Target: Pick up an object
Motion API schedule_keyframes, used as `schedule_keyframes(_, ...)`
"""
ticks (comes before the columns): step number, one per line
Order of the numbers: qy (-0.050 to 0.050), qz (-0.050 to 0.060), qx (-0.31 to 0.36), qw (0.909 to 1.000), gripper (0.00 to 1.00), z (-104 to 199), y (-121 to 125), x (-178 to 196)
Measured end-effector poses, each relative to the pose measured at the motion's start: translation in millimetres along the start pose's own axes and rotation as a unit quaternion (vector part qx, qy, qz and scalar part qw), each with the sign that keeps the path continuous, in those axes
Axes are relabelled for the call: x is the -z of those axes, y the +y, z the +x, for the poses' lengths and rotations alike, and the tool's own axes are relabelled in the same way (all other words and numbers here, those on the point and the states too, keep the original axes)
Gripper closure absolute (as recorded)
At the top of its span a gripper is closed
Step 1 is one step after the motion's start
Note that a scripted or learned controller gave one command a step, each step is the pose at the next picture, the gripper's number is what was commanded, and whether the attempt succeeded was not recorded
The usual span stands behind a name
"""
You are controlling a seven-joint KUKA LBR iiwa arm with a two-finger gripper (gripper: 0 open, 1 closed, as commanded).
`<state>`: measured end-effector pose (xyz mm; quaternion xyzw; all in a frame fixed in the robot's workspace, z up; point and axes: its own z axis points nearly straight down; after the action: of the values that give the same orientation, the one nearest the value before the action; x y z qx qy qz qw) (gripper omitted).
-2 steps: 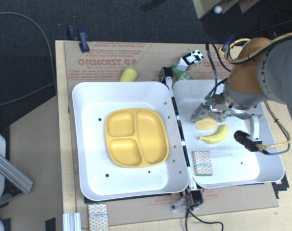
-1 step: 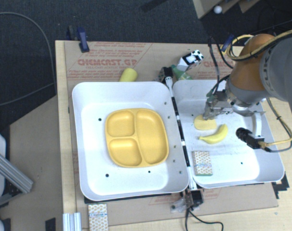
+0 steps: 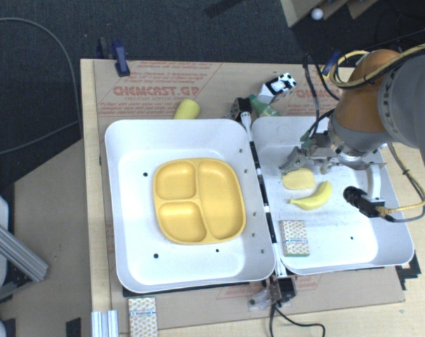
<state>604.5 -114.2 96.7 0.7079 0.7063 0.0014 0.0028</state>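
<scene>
Gripper: gripper (image 3: pixel 312 157) sits right of frame centre, low over the right bin (image 3: pixel 381 248), just above the pale lump (image 3: pixel 299 180); metal parts show under the orange wrist, but whether it is open or closed cannot be told, and nothing is visibly held.
Nearest object: pale lump, a rounded yellowish piece on the bin floor, directly below the gripper.
Next object: banana (image 3: pixel 312 198), just below and right of the lump, close to it, perhaps touching.
Handling guess: both look like light toy food with smooth, possibly slippery skin; the banana's curve suggests a pinch across its narrow middle, the lump across its shorter width.
Further object: packet (image 3: pixel 294 237), flat, lower in the same bin, probably hard to grasp from above.
Left bin: left bin (image 3: pixel 121 188) holds a yellow divided plate (image 3: pixel 198 200), three compartments, centre of frame.
Writing: red print on the cardboard sheet (image 3: pixel 156 83) at top reads roughly "CHEMCAST GP"; smaller lines are unreadable.
Packet print: patterned, illegible.
</scene>
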Motion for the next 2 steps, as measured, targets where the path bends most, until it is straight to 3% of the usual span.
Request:
schedule_keyframes(1,0.001,0.004,0.001,1.0000,0.00,-6,-43,-12)
schedule_keyframes(2,0.002,0.003,0.000,1.0000,1.00,-6,-43,-2)
